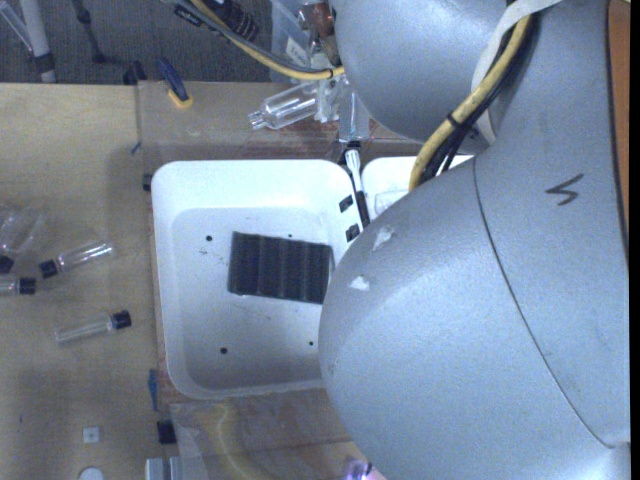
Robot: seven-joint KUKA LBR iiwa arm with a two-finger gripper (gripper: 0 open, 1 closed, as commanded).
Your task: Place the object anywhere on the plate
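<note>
Though a dark ribbed slab [279, 267], possibly the plate, lies flat in the left bin [180, 208], the object itself cannot be picked out, nor the jaws' state. Risk: the arm [480, 298] blocks the right bin [385, 173]; placement could miss unseen.

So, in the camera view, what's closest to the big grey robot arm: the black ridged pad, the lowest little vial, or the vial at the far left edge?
Measured from the arm:
1. Black ridged pad, in the left bin, right beside the arm.
2. Lowest vial, on the bench left of the bin.
3. Far-left vial, at the picture's edge.
</note>
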